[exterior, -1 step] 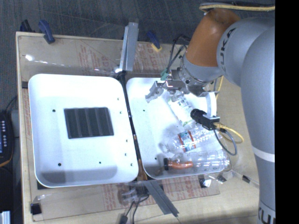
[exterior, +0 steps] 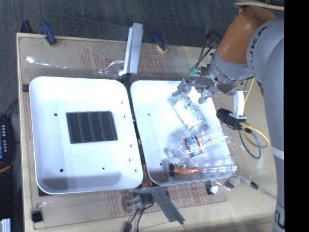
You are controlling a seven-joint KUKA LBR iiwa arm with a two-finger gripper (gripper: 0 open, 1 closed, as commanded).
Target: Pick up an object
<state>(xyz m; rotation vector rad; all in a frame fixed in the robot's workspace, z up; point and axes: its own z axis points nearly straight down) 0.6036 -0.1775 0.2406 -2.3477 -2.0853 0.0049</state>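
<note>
Camera view: the gripper (exterior: 192, 92) is seen low over the far end of the right bin (exterior: 149, 129), and whether it is apart or closed cannot be told. A white-labelled bottle (exterior: 189, 113) lies just beneath it, probably the target. Clear plastic bottles (exterior: 203, 151), glossy and crumpled, are heaped nearer. A dark ribbed panel (exterior: 91, 126) is set in the left bin (exterior: 48, 105).

left bin (exterior: 43, 129): open floor all round a dark ribbed pad (exterior: 91, 126) at its middle | right bin (exterior: 149, 129): left half bare, right half crowded by bottles (exterior: 203, 151) | gripper (exterior: 193, 88) and arm (exterior: 251, 37) fill its upper right corner | clamps (exterior: 48, 33) line the surface's far edge
</note>
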